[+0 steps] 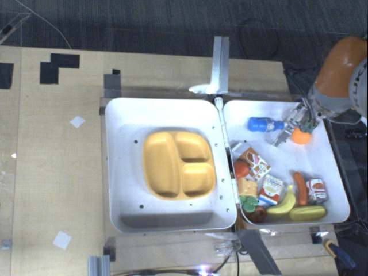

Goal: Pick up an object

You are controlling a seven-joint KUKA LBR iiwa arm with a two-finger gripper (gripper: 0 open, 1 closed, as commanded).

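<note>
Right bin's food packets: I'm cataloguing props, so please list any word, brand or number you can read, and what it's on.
No text can be read.
Red-and-white packet: printed graphics, too blurred.
Small carton: coloured print, too small.
Red can: label blurred.
Blue bottle: no legible marking.

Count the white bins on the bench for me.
2. The left bin holds a yellow divided tray. The right bin holds the small objects, with the gripper over its far end beside a blue bottle and an orange ball.
</note>
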